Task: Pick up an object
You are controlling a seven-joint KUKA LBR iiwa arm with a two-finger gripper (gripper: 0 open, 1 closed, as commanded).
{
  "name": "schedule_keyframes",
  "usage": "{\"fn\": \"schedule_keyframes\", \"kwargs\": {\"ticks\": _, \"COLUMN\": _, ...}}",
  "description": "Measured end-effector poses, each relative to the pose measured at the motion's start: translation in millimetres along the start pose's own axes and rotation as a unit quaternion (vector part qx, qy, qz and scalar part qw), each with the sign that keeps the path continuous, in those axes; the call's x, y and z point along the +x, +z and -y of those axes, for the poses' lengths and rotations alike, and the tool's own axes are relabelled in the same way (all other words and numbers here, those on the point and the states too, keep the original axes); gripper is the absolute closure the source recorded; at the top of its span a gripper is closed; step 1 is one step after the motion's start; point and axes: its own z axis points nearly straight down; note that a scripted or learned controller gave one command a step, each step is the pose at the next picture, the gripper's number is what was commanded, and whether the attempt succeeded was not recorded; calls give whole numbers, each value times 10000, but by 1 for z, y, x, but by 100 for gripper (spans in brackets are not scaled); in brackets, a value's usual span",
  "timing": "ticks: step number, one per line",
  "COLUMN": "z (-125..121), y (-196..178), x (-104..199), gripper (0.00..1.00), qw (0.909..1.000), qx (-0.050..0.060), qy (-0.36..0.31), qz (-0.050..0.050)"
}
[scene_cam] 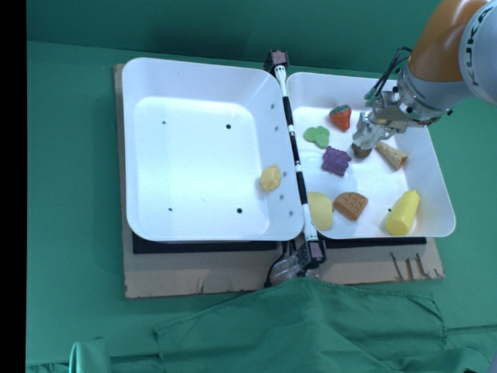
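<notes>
Arm [458, 33] reaches in from upper right, orange band above wrist, grey wrist angled down-left. Gripper [363, 146] points downward, low over bin; finger state can't be told.

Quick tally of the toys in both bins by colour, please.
Yellow: 3
Red: 1
Green: 1
Purple: 1
Orange: 1
Tan and brown: 1
Total: 8
</notes>
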Motion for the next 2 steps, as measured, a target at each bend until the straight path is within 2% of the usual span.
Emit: {"fn": "schedule_keyframes", "kwargs": {"ticks": 2, "z": -7, "y": -131, "x": 2, "gripper": 100, "qw": 10000, "qx": -18, "qy": -1, "qz": 1}}
